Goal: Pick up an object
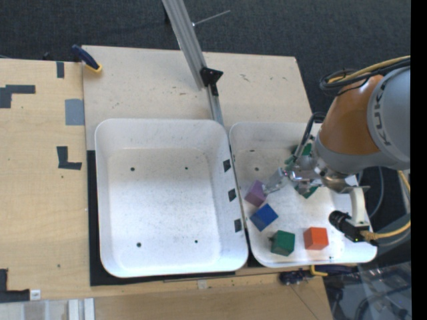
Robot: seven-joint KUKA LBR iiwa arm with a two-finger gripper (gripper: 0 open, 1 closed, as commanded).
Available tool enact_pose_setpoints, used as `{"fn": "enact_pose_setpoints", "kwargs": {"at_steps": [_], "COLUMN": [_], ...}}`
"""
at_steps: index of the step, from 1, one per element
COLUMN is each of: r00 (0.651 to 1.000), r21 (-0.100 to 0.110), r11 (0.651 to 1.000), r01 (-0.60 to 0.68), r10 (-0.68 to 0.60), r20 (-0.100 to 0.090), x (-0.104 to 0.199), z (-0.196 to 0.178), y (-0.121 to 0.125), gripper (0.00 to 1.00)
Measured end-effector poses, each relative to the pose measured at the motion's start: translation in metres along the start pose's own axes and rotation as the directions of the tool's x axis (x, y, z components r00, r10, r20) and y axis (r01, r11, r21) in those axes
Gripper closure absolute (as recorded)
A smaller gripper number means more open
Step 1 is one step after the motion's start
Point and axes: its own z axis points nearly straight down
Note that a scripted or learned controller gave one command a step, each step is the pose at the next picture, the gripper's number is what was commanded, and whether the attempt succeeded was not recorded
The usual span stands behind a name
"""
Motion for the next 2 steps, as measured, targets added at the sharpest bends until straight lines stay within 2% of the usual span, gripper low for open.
{"fn": "enact_pose_setpoints", "kwargs": {"at_steps": [1,2], "r00": [1.0,1.0], "r21": [0.001,-0.002], "r11": [1.0,1.0], "r01": [0.001,0.001], "r10": [-0.001,-0.001], "r20": [-0.001,-0.002], "x": [0.009,0.009], "z": [0.047,0.035], "y": [-0.002,-0.001], "gripper": [0.0,1.0]}}
